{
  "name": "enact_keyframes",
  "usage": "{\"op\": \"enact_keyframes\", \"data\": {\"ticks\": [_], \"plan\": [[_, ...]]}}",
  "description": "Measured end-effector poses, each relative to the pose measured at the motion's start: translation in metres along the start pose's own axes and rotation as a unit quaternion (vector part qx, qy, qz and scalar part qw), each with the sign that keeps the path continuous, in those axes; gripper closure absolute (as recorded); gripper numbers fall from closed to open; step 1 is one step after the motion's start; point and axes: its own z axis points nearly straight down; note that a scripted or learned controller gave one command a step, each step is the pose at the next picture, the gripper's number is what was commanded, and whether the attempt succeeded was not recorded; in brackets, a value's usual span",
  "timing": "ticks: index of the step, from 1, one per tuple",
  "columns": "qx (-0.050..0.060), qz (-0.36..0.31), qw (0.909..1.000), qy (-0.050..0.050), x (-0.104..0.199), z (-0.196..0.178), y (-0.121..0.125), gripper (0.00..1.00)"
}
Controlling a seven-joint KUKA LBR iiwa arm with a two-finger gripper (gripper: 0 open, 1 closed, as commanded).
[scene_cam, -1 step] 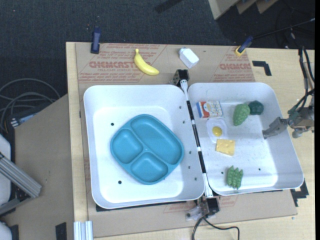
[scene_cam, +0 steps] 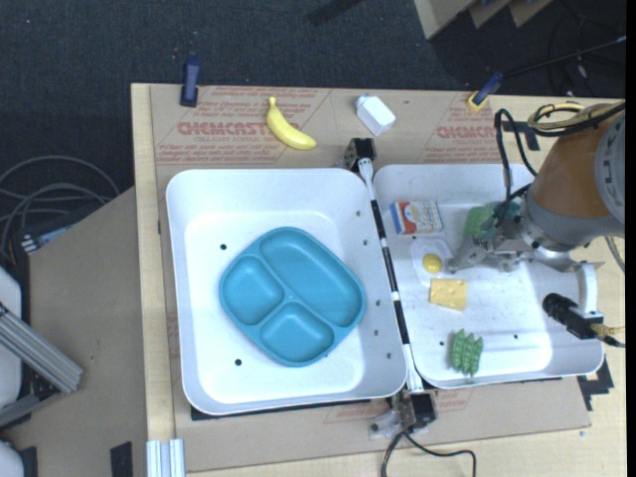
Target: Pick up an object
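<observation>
The right bin (scene_cam: 556, 361) holds a white carton with red and blue print (scene_cam: 417, 216), a small yellow ball (scene_cam: 431, 262), a yellow cheese wedge (scene_cam: 448, 293), a green knobbly piece (scene_cam: 465, 352) near the front wall and a pale green object (scene_cam: 480, 221) at the back. My gripper (scene_cam: 475, 254) hangs low over the bin's middle, just in front of the pale green object and right of the yellow ball. The wrist partly covers the pale green object. Nothing shows clearly between the gripper's tips.
A blue divided plate (scene_cam: 290, 294) lies in the left bin (scene_cam: 199, 227). Behind the bins, on the board, lie a banana (scene_cam: 288, 127), a white block (scene_cam: 376, 114) and two blue clips (scene_cam: 190, 79). Cables (scene_cam: 517, 142) trail over the right bin's back wall.
</observation>
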Motion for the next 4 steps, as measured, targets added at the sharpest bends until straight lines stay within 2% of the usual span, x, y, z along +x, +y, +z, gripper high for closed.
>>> {"op": "enact_keyframes", "data": {"ticks": [1, 2, 3, 4], "plan": [[0.001, 0.000, 1.0000, 0.000, -0.034, 0.000, 0.056, 0.00], [-0.001, -0.001, 1.0000, -0.001, -0.034, -0.010, 0.057, 1.00], [-0.001, -0.001, 1.0000, -0.001, -0.034, -0.010, 0.057, 0.00], [0.003, 0.001, 1.0000, 0.001, 0.028, 0.001, 0.095, 0.00]]}}
